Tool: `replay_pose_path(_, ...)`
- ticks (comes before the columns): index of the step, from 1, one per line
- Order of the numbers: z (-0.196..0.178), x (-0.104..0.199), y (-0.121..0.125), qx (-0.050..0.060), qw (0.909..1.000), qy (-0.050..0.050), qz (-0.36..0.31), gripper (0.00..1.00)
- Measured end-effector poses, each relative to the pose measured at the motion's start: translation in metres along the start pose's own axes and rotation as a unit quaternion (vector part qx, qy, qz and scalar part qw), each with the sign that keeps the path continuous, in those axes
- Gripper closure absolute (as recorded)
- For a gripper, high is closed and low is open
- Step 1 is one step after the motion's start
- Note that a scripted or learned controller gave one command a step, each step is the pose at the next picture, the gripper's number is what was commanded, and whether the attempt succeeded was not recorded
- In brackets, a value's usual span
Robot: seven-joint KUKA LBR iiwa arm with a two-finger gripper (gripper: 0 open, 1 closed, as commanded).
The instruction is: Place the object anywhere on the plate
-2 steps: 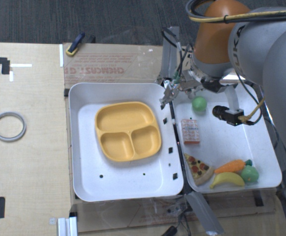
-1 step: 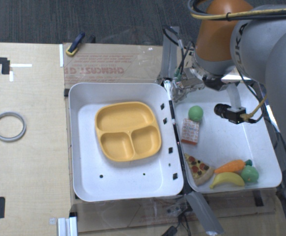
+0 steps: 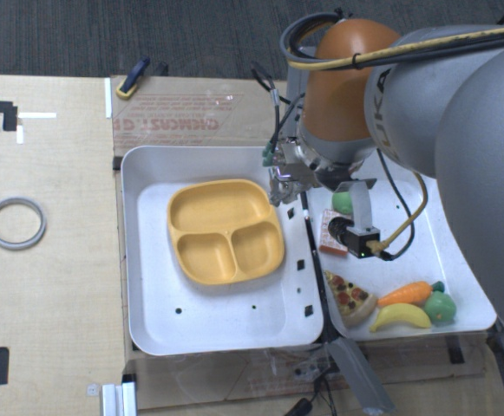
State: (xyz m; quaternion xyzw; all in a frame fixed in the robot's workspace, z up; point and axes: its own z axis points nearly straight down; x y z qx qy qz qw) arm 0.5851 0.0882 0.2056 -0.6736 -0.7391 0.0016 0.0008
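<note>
Plate (image 3: 225, 230) first: you see it, yellow with three compartments, lying flat in the left bin (image 3: 147, 319) toward that bin's far right corner, its right rim close to the divider between the two bins. Your gripper (image 3: 279, 183) hangs just past the plate's far right corner, over the left bin's right edge, and whether it is open, closed or carrying anything cannot be told, since the wrist and the grey arm (image 3: 425, 102) with its orange band (image 3: 347, 76) cover most of it. In the right bin (image 3: 468, 276) you have the loose things: a green object (image 3: 343, 202) half hidden under the wrist near the bin's far left corner, a red-and-white packet (image 3: 332, 234) just nearer along the left edge, a pizza slice (image 3: 350, 295) at the near left corner, then a banana (image 3: 401, 317), a carrot (image 3: 405, 294) touching it, and a green pepper (image 3: 441, 306) along the near edge. On the bench's left side a tape ring (image 3: 15, 223) lies well apart from both bins.
</note>
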Motion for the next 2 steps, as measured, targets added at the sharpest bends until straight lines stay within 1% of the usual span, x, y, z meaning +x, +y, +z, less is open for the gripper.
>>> replay_pose_path(1, 0.0, 0.0, 0.0, 0.0, 1.0, 0.0, 0.0, 0.0)
replay_pose_path(2, 0.016, 0.003, -0.027, 0.001, 0.9992, 0.0, -0.039, 0.0)
